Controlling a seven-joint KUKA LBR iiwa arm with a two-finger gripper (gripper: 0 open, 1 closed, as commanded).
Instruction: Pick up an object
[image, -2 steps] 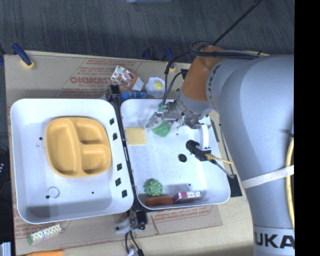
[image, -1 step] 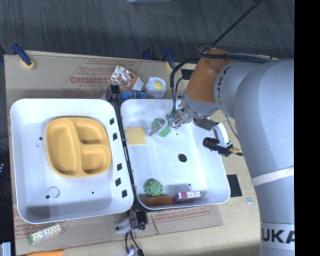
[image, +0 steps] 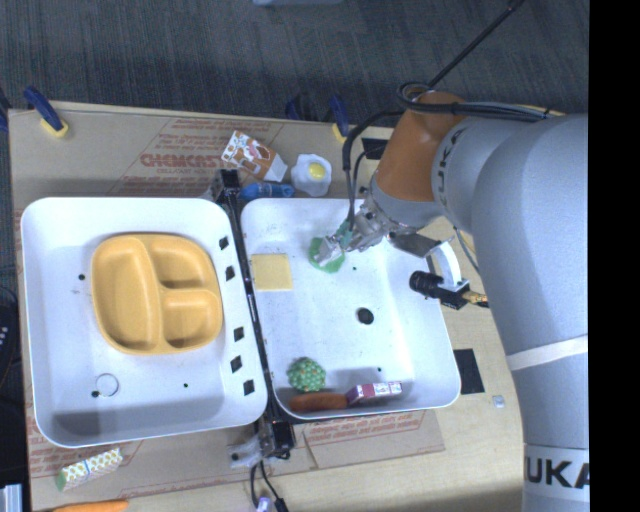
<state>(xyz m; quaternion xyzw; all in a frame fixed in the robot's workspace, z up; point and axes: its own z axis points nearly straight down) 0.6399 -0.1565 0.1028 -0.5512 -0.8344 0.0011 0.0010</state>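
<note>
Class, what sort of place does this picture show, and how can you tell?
Probably a robot lab test bench: a KUKA arm reaches over two white bins, with play food such as a yellow divided tray inside.

We see our grey arm (image: 520, 200) coming in from the right, its orange band (image: 415, 160) just above the wrist. The wrist bends down and leftward, ending in the gripper (image: 338, 245). How wide its jaws stand we cannot tell.
</note>
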